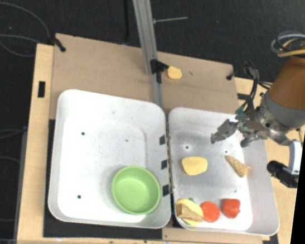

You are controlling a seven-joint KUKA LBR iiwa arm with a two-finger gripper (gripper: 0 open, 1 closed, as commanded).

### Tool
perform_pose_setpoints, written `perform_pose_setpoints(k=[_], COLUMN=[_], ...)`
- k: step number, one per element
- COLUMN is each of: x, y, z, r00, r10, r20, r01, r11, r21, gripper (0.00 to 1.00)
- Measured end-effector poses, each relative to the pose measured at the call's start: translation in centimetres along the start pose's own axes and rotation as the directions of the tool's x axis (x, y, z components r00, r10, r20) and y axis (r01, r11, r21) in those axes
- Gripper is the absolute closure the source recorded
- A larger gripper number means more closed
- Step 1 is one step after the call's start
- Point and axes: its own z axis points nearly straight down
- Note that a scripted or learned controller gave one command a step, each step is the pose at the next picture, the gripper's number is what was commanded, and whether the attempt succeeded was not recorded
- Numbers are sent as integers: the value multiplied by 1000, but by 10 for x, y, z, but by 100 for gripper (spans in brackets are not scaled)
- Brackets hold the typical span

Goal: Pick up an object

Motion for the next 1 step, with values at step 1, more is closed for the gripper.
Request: perform_pose_setpoints(k=[1], x=[0], y=[0], z=[0], r00=[1000], r10=[1], r20=[-1], r01=[-1], r11=[1000], r21=[0], gripper=[0])
